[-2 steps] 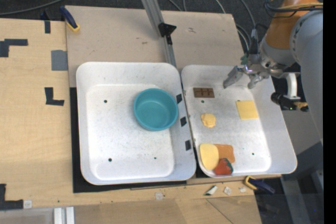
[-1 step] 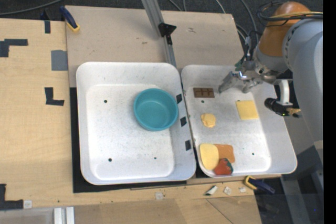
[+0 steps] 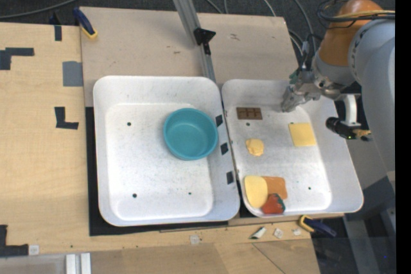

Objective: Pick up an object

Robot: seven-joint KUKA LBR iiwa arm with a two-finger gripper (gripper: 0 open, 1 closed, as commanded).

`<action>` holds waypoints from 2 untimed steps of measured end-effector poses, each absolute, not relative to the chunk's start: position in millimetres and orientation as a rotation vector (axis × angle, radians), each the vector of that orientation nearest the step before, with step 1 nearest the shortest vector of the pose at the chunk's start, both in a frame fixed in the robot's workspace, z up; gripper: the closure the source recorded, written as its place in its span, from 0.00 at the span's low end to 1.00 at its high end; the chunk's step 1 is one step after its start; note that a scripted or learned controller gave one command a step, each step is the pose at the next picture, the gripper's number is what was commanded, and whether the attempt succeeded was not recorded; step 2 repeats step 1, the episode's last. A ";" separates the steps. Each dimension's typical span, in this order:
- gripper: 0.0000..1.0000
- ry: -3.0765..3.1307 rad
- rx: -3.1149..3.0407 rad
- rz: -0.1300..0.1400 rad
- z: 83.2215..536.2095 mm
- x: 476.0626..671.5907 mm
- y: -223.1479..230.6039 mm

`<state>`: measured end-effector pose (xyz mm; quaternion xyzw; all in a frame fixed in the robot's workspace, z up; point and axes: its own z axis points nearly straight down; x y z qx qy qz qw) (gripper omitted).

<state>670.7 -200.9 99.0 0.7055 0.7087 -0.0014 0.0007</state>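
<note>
Two shallow white bins sat side by side on a pale wooden bench, viewed from above at a slant. The left bin [image 3: 115,138] held a single teal bowl [image 3: 190,133], upright, lying toward the bin's 3 o'clock side, close to the wall it shares with its neighbour. A grey metal pole [image 3: 186,3] slanted down from 12 o'clock and ended at the gap between the bins.

The right bin [image 3: 334,183] held several small objects. A brown chocolate-like bar [image 3: 249,113] lay flat near its 11 o'clock corner. Toward the middle, slightly to the left, sat a small rounded yellow lump [image 3: 255,147]. At about 3 o'clock from that lump, well apart from it, lay a flat pale yellow square [image 3: 302,134]. At the bin's 7 o'clock corner a cluster rested together: a pale yellow rounded piece [image 3: 255,190] touching an orange piece [image 3: 277,185], with a small red item [image 3: 273,205] just beside both.

The arm [image 3: 366,54] entered from the right, grey with an orange band [image 3: 343,29] above the wrist, angled down and leftward. Its gripper [image 3: 290,101] hung low at the right bin's 1 o'clock area, near its back wall, between the chocolate-like bar and the yellow square, touching neither. Whether the gripper was open or closed could not be told; no object appeared in it.
</note>
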 end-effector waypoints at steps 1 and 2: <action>1.00 2.220 2.217 0.004 161.9 676.7 -201.3; 1.00 2.220 2.217 0.004 161.9 676.7 -201.3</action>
